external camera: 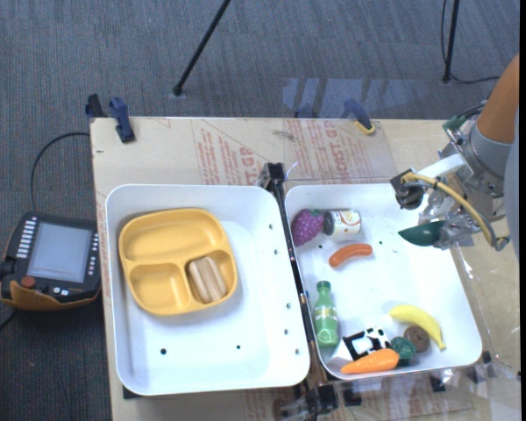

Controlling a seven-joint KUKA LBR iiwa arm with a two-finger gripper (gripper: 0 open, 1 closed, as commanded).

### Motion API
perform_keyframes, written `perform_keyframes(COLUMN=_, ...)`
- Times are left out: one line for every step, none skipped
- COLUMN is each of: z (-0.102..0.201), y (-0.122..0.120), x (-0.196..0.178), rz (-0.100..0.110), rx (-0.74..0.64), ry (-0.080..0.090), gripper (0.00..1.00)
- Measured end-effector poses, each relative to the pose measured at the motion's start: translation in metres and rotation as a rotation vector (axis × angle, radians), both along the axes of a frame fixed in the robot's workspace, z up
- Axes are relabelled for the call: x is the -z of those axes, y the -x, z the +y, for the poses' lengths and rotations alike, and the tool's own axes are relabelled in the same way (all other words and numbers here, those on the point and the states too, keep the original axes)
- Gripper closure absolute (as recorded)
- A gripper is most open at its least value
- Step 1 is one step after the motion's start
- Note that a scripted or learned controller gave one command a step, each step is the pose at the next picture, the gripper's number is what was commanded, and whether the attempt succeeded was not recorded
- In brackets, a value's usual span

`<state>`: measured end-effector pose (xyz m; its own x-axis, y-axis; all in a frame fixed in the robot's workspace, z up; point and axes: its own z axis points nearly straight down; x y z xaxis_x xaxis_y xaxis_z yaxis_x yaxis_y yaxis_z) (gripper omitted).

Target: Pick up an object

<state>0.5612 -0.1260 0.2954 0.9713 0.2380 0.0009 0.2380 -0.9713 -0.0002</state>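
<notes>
My gripper (435, 224) hangs over the right bin's (463, 281) far right corner, and a dark green toy piece (422, 232) sticks out to the left from between its fingers, lifted above the bin floor. In the bin below lie purple grapes (306, 226), a small can (344, 223) on its side, an orange-red sausage (350, 254), a green bottle (324, 315), a banana (420, 324), a carrot (371, 364), a brown round piece (416, 338) and a black-and-white item (361, 342).
The left bin (245, 358) holds a yellow compartment plate (158, 244) with a hot dog bun (207, 279) in one section. A teach pendant (53, 261) lies on the floor to the left. Clamps (121, 119) sit on the bench's far edge.
</notes>
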Motion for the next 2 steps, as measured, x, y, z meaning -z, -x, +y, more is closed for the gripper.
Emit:
perform_keyframes(z=0.067, y=0.001, x=0.016, rz=0.010, rx=0.035, ry=-0.006, gripper=1.00)
perform_keyframes(z=0.110, y=-0.057, x=0.046, rz=0.010, rx=0.032, ry=-0.004, gripper=1.00)
